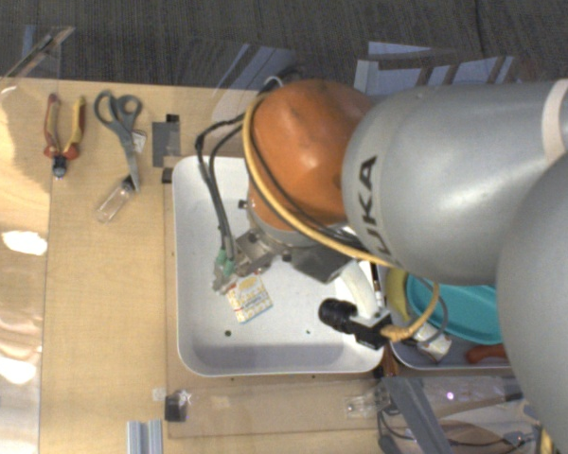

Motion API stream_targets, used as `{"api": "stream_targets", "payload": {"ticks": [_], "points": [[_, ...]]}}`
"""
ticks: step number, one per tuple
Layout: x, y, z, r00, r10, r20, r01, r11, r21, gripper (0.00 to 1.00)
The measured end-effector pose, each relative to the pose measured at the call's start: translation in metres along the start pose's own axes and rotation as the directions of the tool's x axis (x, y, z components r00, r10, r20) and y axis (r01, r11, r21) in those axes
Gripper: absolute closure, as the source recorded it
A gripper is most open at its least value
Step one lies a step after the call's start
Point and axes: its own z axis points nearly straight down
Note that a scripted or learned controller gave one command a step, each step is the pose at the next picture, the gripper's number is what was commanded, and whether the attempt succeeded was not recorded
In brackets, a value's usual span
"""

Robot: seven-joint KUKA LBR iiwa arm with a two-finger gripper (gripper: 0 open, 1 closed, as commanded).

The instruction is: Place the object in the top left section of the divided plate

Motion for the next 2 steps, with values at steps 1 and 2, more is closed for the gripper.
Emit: {"api": "stream_targets", "payload": {"ticks": [1, 2], "points": [[-0.037, -0.023, -0.041, 0.995, 0.099, 0.001, -0.099, 0.995, -0.004, 1.00], [-0.018, -0.012, -0.022, 0.997, 0.080, 0.000, -0.080, 0.997, -0.002, 1.00]]}}
